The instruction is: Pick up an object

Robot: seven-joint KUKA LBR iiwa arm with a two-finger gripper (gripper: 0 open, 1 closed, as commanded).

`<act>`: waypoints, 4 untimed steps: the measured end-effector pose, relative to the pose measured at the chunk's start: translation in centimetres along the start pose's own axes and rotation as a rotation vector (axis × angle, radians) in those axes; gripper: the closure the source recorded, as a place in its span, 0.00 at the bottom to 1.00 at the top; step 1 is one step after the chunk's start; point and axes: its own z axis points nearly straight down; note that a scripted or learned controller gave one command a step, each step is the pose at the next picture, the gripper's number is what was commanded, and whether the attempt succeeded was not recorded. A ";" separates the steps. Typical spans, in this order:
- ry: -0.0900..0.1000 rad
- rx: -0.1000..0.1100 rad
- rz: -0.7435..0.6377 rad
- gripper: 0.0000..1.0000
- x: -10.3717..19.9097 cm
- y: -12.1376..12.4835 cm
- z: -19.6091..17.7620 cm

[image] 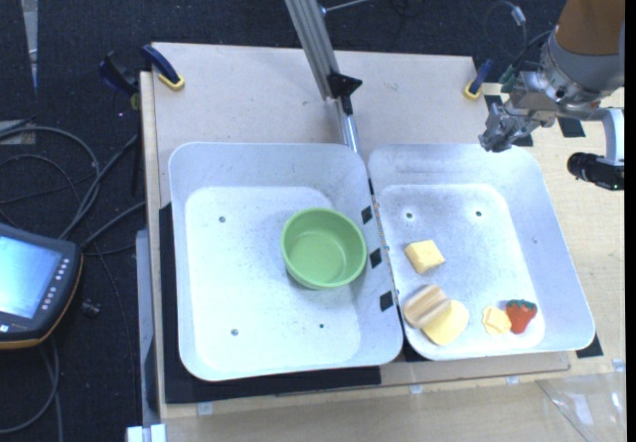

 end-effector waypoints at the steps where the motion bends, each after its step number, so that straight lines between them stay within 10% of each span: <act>1: 0.001 0.002 -0.001 1.00 6.1 -0.9 0.8; 4: 0.001 0.002 -0.001 1.00 21.8 -5.4 3.3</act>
